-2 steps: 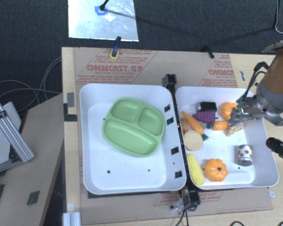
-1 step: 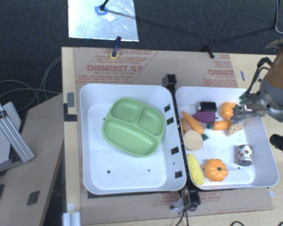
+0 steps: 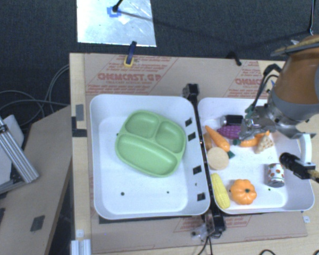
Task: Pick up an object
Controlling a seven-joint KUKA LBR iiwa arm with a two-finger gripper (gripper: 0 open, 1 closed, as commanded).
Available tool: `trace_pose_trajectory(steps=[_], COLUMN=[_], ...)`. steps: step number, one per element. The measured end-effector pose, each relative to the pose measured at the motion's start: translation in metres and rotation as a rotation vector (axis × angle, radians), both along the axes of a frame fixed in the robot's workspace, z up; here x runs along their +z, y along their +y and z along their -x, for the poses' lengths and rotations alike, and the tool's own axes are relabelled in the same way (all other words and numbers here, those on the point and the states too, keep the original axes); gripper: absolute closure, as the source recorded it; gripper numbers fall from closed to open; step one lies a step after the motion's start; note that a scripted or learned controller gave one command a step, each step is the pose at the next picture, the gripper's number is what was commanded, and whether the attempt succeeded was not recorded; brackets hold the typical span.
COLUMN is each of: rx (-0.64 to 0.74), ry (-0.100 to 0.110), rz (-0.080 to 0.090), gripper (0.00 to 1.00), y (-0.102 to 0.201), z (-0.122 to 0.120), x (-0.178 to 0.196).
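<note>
Contents, right bin [image 3: 295, 198]: toy carrot [image 3: 217, 138], purple piece [image 3: 231, 131], a small orange-and-tan piece [image 3: 258, 141], pale round disc [image 3: 218, 158], corn cob [image 3: 219, 189], small pumpkin [image 3: 243, 192], printed can [image 3: 275, 175], dark block [image 3: 233, 119] near the far wall.

Left bin [image 3: 103, 195]: green divided plate [image 3: 150, 142], nothing on it.

Claw [image 3: 250, 126]: low over the cluster of carrot, purple piece and orange-and-tan piece; whether its fingers are spread or pressed together cannot be told, and no item shows between them.

Handling, judged: all look like light, stiff, smooth plastic play food, liable to skid or roll. Carrot best taken across its thick middle, fingers square to its length. Neighbours lie touching, so a closing grip may nudge them. Pumpkin and can stand apart and offer easier access.
</note>
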State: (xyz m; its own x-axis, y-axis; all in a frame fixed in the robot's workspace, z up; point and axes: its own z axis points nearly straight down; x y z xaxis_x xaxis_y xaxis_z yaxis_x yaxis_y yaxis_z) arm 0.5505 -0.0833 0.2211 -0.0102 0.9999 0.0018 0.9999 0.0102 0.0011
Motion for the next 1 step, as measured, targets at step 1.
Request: trace_pose_trajectory(steps=[1], rx=[0.001], ry=[-0.002], rz=[0.0], gripper=[1.0], y=[0.0526], z=[-0.0113], x=[0.0109])
